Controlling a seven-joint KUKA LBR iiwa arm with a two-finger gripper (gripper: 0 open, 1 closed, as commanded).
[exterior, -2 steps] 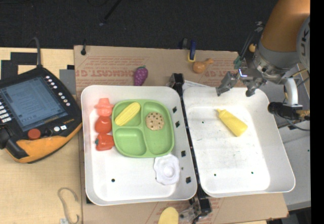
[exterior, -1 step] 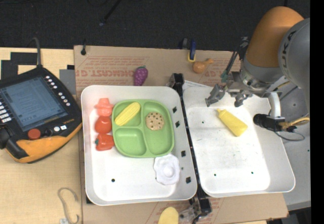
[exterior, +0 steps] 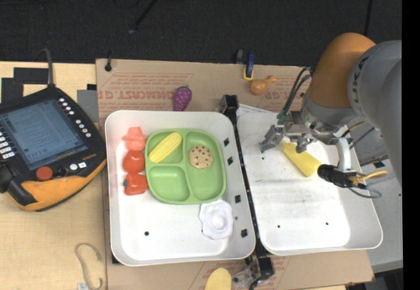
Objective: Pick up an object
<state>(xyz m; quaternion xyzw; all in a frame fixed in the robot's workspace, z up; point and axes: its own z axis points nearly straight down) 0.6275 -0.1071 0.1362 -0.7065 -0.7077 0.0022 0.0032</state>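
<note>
A yellow block-like toy [exterior: 303, 161] lies tilted in the upper middle of the right bin [exterior: 315, 216]. My gripper [exterior: 285, 144] hangs right over its upper left end, open, with one finger to the left of the toy and the other above its top edge. The toy rests on the bin floor and is not lifted. In the left bin [exterior: 164, 236] a green divided plate [exterior: 177, 184] carries a corn cob [exterior: 164, 145] and a cookie [exterior: 201, 157]. Red and orange toys [exterior: 134, 163] sit left of the plate, and a white toy [exterior: 216, 220] lies below it.
Behind the bins on the cardboard are a purple grape toy [exterior: 182, 97], an orange toy [exterior: 262, 84] and a blue and yellow clamp [exterior: 249, 66]. A yellow toy [exterior: 218, 277] sits at the front edge. A control pendant [exterior: 46, 144] lies at the left.
</note>
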